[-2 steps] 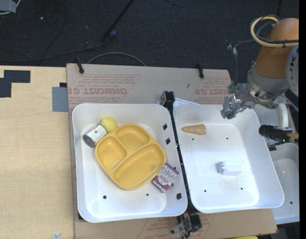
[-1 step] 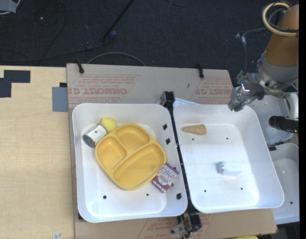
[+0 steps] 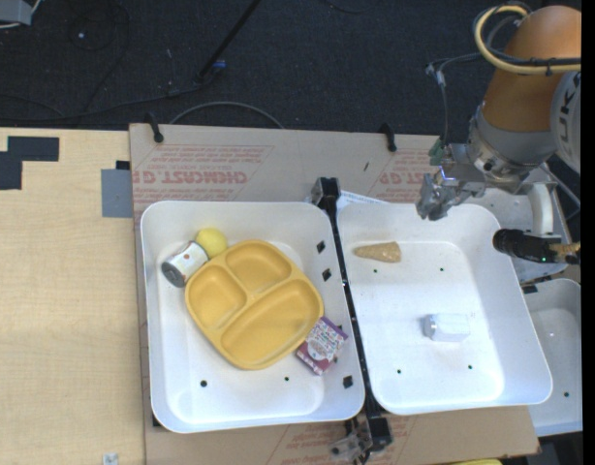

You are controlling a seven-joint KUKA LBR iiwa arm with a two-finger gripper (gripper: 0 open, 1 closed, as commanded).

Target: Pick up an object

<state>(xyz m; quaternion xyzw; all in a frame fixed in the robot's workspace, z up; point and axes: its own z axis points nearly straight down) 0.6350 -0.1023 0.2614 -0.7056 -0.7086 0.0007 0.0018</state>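
Small clear plastic piece (image 3: 446, 327) lying below tan wedge (image 3: 378, 252); gripper (image 3: 435, 204) up-right, grip state unclear; risks closing on air.

Two shallow white bins are seen side by side on the bench, a left bin (image 3: 167, 395) and a right bin (image 3: 511, 376). Four items are counted in the left bin: one yellow divided plate (image 3: 254, 303), one yellow ball (image 3: 211, 241), one small can (image 3: 184, 263) and one small printed packet (image 3: 323, 345). Two items are counted in the right bin: one tan wedge-shaped piece (image 3: 378, 252) and one small pale, clear object (image 3: 446, 327).
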